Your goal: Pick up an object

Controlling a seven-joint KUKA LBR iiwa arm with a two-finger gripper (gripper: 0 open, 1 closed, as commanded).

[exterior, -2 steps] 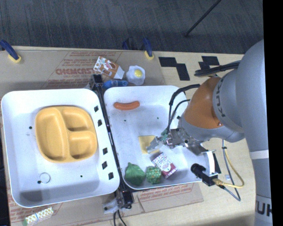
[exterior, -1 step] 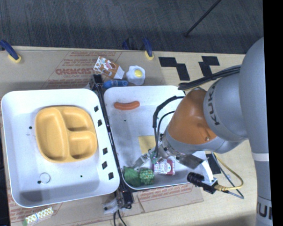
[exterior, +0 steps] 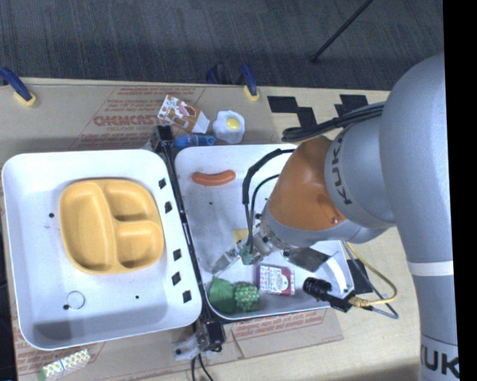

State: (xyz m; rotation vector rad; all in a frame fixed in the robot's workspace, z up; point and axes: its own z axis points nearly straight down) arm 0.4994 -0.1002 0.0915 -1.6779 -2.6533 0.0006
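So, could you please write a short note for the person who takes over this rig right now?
Gripper: low in the right bin, near its front half, the arm above hiding it. I cannot tell whether it holds anything.
Things in the right bin: hot dog near the back wall; green toy at the front wall; small pink packet beside it, right of the green toy.
Left bin: yellow divided tray.
Done: nothing visibly lifted.
Left: confirm a grasp on one object and raise it.

Hot dog (exterior: 213, 177), green toy (exterior: 233, 295), right bin
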